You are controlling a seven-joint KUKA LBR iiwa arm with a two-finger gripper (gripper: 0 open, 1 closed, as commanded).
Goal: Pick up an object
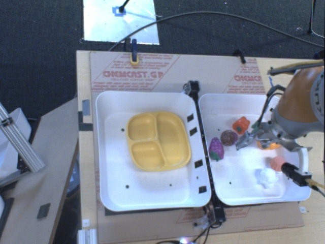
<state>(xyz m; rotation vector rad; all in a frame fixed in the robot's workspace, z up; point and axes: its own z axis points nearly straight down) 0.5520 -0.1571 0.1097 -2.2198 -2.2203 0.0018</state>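
We hover our claw (247,139) among toys in the right bin (223,192); its opening we cannot tell; next, descend.

2 white bins (152,101), 1 yellow divided tray (157,140), and 6 small toy items (216,149) in the right bin.

The right bin (223,189) holds 5 small toys: an orange pepper-like piece (240,123) near the middle, a dark brown round piece (228,138) just left of it, and a purple grape cluster (216,148) by the left wall. A pink piece (277,162) and a white lumpy piece (267,176) lie close together toward the front right. An orange piece (267,145) shows partly under the arm.
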